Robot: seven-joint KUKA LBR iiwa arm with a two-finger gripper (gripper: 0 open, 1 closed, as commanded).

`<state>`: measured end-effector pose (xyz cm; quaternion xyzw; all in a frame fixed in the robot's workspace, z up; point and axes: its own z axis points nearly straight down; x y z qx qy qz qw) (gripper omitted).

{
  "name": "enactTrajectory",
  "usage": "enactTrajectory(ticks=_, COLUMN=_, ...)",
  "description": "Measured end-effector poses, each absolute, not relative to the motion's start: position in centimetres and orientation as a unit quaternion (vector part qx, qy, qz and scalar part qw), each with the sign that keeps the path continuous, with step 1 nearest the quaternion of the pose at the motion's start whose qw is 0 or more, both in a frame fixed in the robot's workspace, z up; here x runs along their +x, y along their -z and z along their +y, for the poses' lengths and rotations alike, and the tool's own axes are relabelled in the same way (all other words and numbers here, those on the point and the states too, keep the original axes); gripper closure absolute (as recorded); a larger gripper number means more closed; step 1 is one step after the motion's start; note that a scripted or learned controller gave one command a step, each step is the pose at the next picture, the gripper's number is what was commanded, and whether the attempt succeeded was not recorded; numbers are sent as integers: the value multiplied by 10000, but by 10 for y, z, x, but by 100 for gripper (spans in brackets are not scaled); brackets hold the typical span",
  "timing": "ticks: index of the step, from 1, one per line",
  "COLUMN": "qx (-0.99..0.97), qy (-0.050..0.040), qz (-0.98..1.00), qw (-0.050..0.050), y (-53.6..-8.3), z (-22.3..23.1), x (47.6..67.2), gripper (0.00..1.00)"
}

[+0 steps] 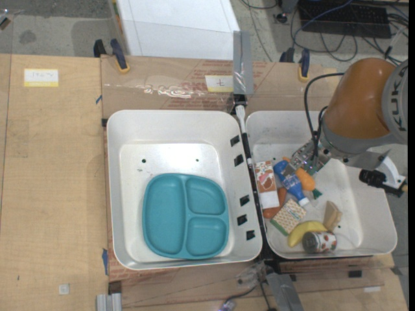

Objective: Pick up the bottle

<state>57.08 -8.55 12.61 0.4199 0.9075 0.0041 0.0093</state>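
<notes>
At the near edge of the right bin (382, 238), around six o'clock, a can (320, 241) lies on its side just beside a banana (303, 230), the two probably having slid down to the low rim. A little farther in, a checkered packet (289, 216) touches the banana's upper end, and a tan wedge (332, 215) lies at about four o'clock from the packet. A flat red and white carton (266, 188) runs along the wall shared with the left bin (123, 173), parked lengthwise against it. That left bin holds a teal divided plate (186, 215) toward its near side, apart from the clutter and of no use to this grasp.

The bottle (292, 181), blue with a white label, lies tilted in the middle of the pile, its cap end toward eleven o'clock, with an orange piece (307, 180) touching it at three o'clock. The gripper (310, 161) hangs at the bottle's one o'clock, very near it, set there, I judge, to come down across the bottle's body. Whether the fingers are apart or together cannot be told from this slant. Nothing shows the bottle between them, so the pick looks not yet made. The crowding neighbours leave little room for a clean close.
</notes>
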Motion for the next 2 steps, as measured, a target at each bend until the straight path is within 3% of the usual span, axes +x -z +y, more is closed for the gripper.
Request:
enactTrajectory(ticks=1, qx=4688, qy=-11, qz=8833, qw=16, y=-193, z=18, x=592, gripper=100)
enactTrajectory(ticks=2, qx=3545, qy=-5, qz=9351, qw=10, y=-193, z=-57, x=572, gripper=100)
